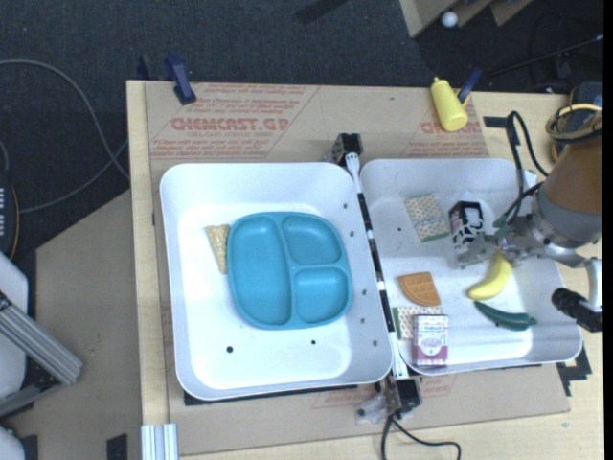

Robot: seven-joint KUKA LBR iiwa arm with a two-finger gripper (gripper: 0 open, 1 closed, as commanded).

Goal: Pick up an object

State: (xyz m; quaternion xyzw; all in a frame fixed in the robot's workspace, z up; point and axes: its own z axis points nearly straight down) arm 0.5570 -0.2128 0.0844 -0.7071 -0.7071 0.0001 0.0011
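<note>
While the arm (pixel 573 195) reaches in from the right, its gripper (pixel 466 230) sits low in the right bin (pixel 383 185), among several small objects.

Whether the gripper is apart or together cannot be told from this slant, and nothing can be seen clamped in it. Just beside it, toward the lower right, lies a yellow banana (pixel 491 281), with a dark green object (pixel 506 316) next to the banana's lower end. A patterned square packet (pixel 425 216) lies left of the gripper, a tan cracker-like piece (pixel 419 288) lies below that, and a pink-and-white box (pixel 430 339) rests near the bin's front edge. The left bin (pixel 187 286) holds a blue divided plate (pixel 287 267), with a tan waffle-textured piece (pixel 217 245) partly under its left rim. Both bins stand side by side on the table (pixel 144 257).
</note>
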